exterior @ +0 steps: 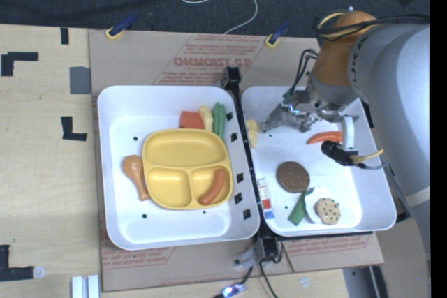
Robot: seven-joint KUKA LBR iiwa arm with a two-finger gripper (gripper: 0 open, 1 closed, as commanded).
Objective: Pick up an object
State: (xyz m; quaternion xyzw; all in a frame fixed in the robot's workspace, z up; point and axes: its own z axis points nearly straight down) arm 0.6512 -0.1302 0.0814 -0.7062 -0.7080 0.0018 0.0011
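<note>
My gripper [288, 121] hangs over the back left part of the right bin [370, 220], fingers spread open with nothing between them. Just to its right lies an orange carrot-like piece [325, 138]. A brown round patty [293, 176] lies nearer the front, with a green piece [300, 208] and a chocolate-chip cookie [326, 210] beyond it at the front. A small pale yellow piece [251, 133] rests against the bin's left wall, left of the gripper.
The left bin [119, 220] holds a yellow divided plate [183, 150] with a sausage [215, 186] in one compartment. A drumstick [134, 174] lies left of the plate. Red [191, 120], yellow [206, 115] and green [219, 121] pieces lie behind it. The grey arm [391, 101] covers the right bin's right side.
</note>
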